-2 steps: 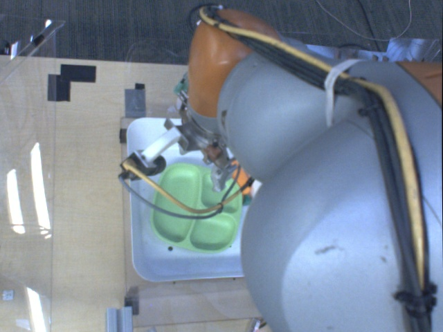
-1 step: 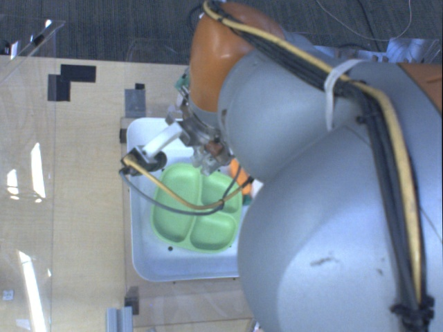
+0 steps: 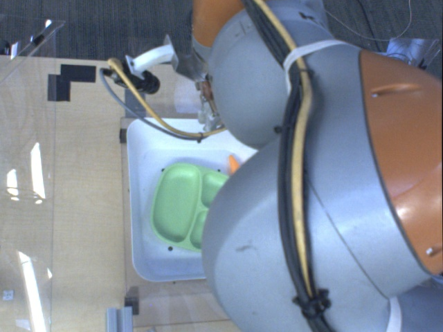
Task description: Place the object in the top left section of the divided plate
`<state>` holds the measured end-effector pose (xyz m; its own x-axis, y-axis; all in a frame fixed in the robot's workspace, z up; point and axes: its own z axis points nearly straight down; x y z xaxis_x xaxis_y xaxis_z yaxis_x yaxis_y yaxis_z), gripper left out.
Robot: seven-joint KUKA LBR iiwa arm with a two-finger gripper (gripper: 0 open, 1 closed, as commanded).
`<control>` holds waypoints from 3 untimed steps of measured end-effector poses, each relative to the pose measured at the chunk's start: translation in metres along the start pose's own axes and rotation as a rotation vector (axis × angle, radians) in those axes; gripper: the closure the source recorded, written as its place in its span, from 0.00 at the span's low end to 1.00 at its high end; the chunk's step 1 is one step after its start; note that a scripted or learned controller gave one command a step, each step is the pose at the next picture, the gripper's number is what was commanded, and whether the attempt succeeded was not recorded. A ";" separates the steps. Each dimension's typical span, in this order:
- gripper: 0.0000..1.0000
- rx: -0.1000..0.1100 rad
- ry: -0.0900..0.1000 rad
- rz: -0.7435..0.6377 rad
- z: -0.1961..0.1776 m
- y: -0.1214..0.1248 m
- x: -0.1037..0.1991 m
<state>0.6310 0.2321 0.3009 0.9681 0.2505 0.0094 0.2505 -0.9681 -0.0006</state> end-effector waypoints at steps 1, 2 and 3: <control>1.00 0.000 -0.011 -0.161 0.124 -0.014 -0.045; 1.00 -0.001 0.000 0.016 -0.019 -0.003 -0.002; 0.00 -0.001 -0.002 0.016 -0.018 -0.002 -0.002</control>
<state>0.6283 0.2338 0.3191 0.9721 0.2346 0.0072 0.2346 -0.9721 0.0002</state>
